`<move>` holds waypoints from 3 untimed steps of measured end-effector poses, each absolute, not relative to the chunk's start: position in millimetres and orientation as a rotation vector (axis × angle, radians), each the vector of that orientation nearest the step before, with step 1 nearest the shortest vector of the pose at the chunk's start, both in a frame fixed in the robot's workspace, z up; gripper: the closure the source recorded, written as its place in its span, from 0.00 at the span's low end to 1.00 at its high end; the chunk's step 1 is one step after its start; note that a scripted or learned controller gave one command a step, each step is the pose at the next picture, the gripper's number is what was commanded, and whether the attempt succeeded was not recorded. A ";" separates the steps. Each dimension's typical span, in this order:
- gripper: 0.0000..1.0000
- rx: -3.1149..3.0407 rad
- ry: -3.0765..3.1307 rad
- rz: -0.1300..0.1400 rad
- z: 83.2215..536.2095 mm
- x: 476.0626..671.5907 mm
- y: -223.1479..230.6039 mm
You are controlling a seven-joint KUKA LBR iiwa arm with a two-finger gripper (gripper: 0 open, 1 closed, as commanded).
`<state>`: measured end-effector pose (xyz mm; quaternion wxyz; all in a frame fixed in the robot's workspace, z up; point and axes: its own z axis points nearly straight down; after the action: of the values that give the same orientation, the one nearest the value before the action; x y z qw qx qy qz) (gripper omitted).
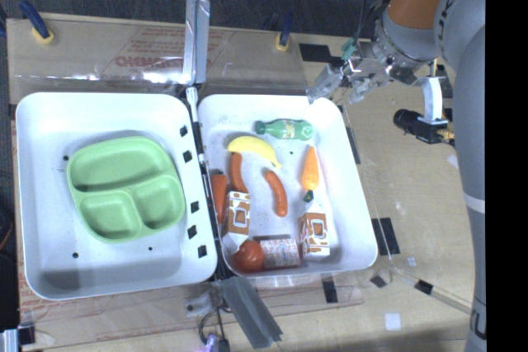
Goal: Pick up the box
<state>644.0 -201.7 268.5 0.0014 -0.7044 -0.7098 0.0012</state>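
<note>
Boxes: I count two in the right bin (351, 177), both small brown-and-white cartons lying flat. One box (317, 236) sits near the front right corner; the second box (238, 213) lies by the left wall, touching a sausage (219, 195) at its side. I judge each to be light, stiff card, a little slick, and liable to dent under a hard squeeze. The corner box looks the easier: I would close across its two long sides, clear of the can (279, 251) just to its left. Other contents: three sausages, one banana (254, 150), one carrot (309, 169), one green bottle (285, 129), one tomato (250, 257). The left bin (33, 177) holds one green tray (125, 187). My gripper (340, 84) hangs above the right bin's far right corner, fingers spread, pinching nothing.
</note>
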 end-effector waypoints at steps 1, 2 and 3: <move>0.00 -2.140 -2.296 0.005 106.9 632.2 -159.1; 0.00 -2.159 -2.233 0.017 86.0 651.9 -185.8; 0.00 -1.819 -2.547 0.010 112.1 646.2 -140.2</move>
<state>646.2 -140.2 112.1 0.0058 -0.5811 -0.8138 0.0032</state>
